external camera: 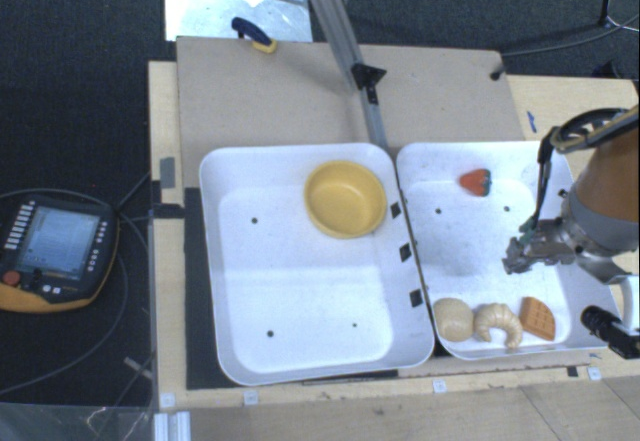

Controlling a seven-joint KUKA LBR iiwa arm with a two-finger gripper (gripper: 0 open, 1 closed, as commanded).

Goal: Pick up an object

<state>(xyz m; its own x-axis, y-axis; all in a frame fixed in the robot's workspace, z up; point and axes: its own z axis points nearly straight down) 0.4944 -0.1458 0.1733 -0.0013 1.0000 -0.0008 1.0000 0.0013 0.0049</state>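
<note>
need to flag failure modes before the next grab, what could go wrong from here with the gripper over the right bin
1. The gripper hangs over bare floor of the right bin, apart from every item; closing here would likely catch nothing.
2. The bun, croissant and waffle lie packed in a row against the near wall, so fingers may hit the wall or nudge a neighbour.
3. The strawberry is small and could slip away.

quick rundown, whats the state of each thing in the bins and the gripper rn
yellow bowl: upright, in the left bin near its back right corner
strawberry: lying at the back of the right bin
egg, croissant, waffle: lying in a row along the right bin's front edge
gripper: over the right bin, nothing visible between its fingers
</note>
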